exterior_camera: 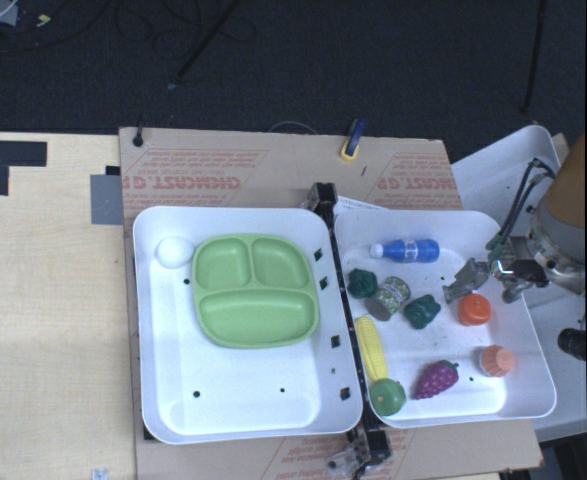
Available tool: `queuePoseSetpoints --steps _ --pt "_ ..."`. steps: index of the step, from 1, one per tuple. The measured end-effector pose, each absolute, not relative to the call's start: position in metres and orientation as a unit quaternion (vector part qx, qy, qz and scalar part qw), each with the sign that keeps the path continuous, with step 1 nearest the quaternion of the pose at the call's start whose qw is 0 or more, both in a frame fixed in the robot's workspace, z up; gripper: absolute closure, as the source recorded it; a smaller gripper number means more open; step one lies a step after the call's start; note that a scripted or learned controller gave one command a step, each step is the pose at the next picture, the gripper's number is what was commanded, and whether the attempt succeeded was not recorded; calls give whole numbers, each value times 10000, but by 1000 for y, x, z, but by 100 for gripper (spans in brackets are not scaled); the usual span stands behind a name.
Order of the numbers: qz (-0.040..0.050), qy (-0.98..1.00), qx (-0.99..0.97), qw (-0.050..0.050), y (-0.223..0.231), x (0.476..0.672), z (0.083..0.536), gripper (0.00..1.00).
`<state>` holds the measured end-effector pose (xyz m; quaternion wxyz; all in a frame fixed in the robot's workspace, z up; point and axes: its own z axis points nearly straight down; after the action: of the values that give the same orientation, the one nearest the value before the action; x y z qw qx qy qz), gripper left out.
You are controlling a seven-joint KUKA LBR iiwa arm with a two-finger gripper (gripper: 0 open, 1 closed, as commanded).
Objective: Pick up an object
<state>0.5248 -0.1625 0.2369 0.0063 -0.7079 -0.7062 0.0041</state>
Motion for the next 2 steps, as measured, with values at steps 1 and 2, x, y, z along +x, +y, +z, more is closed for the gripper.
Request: queuePoseSetpoints --steps 1,2 --pt "6 -7071 -7071 15 -163 527 244 0" --pt "15 -7074 -7068 30 -167 523 183 0"
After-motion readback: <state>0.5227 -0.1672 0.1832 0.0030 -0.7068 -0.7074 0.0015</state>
